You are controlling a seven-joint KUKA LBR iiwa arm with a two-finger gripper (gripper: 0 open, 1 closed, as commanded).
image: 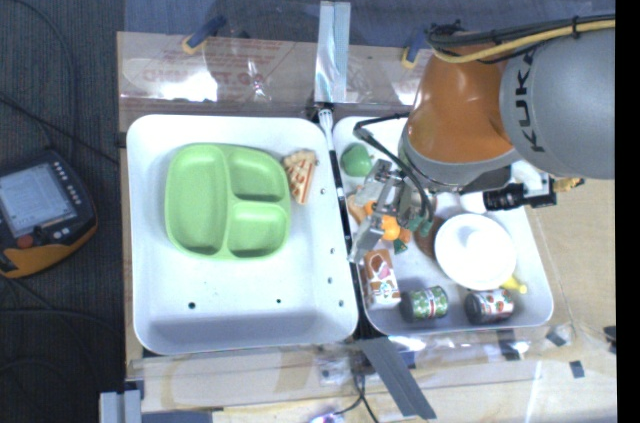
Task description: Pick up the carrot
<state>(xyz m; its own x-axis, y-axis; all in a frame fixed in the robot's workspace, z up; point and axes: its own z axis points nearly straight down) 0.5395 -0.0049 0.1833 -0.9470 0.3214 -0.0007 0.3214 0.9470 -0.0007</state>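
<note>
The carrot [390, 229] is a small orange piece with a green tip, lying in the right bin [535, 296] near its left wall. My gripper [379, 207] reaches down over that spot, right above and against the carrot, and hides part of it. Another orange bit [361, 208] shows just left of the gripper; I cannot tell whether it belongs to the carrot. The arm's orange band [455, 111] looms over the back of the right bin.
The right bin also holds a green round item [354, 159], a white bowl [476, 249], two cans [428, 303] [489, 306] and a small printed packet [381, 276]. The left bin [160, 311] holds a green divided plate [228, 199] and a waffle-like piece [300, 174].
</note>
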